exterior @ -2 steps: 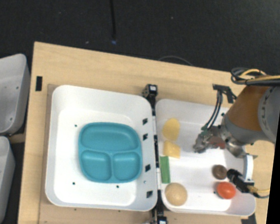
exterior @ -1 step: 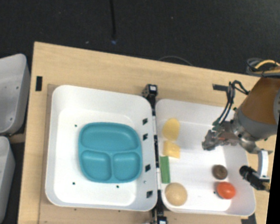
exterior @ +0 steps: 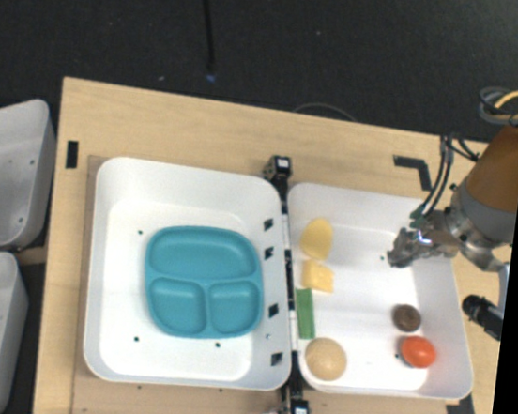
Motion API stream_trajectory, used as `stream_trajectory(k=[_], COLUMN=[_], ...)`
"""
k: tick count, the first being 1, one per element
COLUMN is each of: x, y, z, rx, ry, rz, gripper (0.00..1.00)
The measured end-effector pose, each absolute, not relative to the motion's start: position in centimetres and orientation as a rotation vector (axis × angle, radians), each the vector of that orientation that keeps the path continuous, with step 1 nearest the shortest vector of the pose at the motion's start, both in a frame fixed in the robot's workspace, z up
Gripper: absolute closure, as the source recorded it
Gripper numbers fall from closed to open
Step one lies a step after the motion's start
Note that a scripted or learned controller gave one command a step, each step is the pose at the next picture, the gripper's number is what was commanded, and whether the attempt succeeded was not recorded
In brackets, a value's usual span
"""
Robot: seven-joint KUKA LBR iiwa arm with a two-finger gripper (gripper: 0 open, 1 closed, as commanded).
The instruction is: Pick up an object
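- Right bin (exterior: 434,390), near wall: a beige round ball (exterior: 325,359) rests at 7 o'clock of the bin, and a red-orange ball (exterior: 419,352) sits at 5 o'clock. They lie well apart.
- A small brown ball (exterior: 405,317) lies just above the red-orange one, near it but seemingly not touching.
- A green strip (exterior: 303,312) lies along the bin's left wall at about 8 o'clock, with a yellow wedge (exterior: 318,276) just beyond it and a yellow rounded piece (exterior: 317,237) at 10 o'clock.
- Left bin (exterior: 99,341): it holds one teal divided tray (exterior: 202,279), lying flat near the centre, its three compartments bare.
- Pincer (exterior: 408,247): it sits low at 1 o'clock of the right bin, over bare white floor. Nothing shows between its tips; whether they stand wide or narrow I cannot tell at this size.
- Judgement on the step in hand: no object is secured, so the pick is not yet made. The nearest candidates are the brown ball toward 6 o'clock of the pincer and the yellow rounded piece toward 9 o'clock.
- Recommendation: choose an isolated item, centre the pincer squarely over it, descend straight and close across its widest part. Round items may roll away from an off-centre closure; the strip against the wall leaves little room.
- The surface (exterior: 202,132) beyond both bins carries no loose task items.
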State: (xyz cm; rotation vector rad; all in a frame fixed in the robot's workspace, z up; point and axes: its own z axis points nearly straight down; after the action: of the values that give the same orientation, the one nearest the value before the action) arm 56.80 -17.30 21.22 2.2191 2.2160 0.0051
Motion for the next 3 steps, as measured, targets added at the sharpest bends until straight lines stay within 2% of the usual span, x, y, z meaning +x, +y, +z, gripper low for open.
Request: stream_trajectory(k=[1, 2, 3], x=[57.0, 56.0, 53.9], y=[-17.4, -12.3, -7.1], z=[26.7, 25.3, 25.6], rx=[2.213, 2.216, 2.215], ry=[2.220, 2.227, 2.228], rz=[0.006, -0.001, 0.001], gripper=[1.00, 1.00, 1.00])
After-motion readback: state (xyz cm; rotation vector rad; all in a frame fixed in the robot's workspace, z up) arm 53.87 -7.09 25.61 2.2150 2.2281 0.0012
